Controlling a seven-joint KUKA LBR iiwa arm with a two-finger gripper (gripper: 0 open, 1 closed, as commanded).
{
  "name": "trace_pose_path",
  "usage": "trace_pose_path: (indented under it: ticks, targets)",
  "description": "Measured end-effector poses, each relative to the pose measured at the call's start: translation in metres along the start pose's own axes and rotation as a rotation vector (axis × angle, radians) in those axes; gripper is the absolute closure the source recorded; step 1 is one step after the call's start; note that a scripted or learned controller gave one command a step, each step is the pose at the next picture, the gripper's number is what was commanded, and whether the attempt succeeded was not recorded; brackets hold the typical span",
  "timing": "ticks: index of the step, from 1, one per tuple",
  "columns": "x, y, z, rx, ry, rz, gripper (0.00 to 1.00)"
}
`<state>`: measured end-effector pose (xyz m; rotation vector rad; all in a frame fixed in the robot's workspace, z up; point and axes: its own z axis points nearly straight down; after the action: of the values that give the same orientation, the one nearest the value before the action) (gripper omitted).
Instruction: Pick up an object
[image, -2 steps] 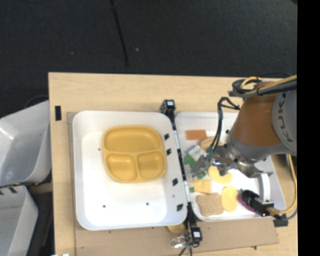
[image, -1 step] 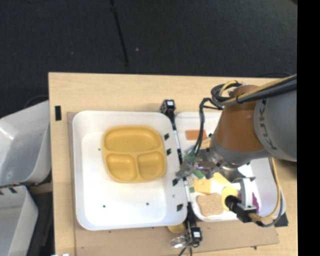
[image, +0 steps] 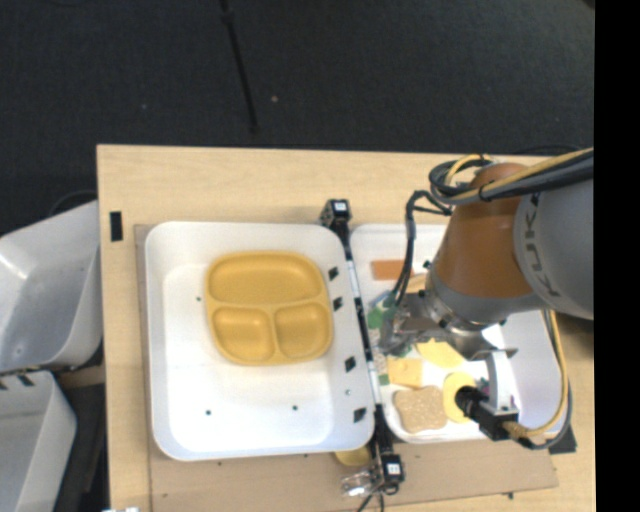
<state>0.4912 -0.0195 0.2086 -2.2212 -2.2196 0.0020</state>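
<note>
- The arm reaches in from the right and hangs low over the right bin.
- The gripper sits near the left wall of that bin, close to the divider between the two bins.
- Small food toys lie in the right bin, just below the gripper: a yellow cheese piece, a yellow square, a tan bread slice and a yellow round piece.
- An orange strip lies higher up in the same bin, apart from the others.
- A bit of green shows right beside the gripper. It may be another toy, but it is too small to be sure.
- The closest thing to grab looks like the yellow cheese piece or the yellow square. Both lie toward the near edge of the bin from the gripper, so the move would be a short slide that way and then down.
- The arm's big body hides the tip of the gripper, so I cannot tell how it is set, or whether it has anything in it.
- The left bin has a yellow tray with three parts. It is well apart from the gripper.
</note>
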Motion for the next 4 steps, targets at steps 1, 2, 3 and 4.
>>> trace_pose_path:
  ticks: [1,2,3,4]
  targets:
    - [0.038,0.001,-0.145,-0.016,0.001,-0.009,1.00]
    - [0.087,0.031,-0.104,0.002,-0.002,-0.007,1.00]
    - [0.060,0.013,-0.188,-0.007,-0.001,-0.005,1.00]
    - [0.170,-0.003,-0.184,0.000,0.001,-0.014,1.00]
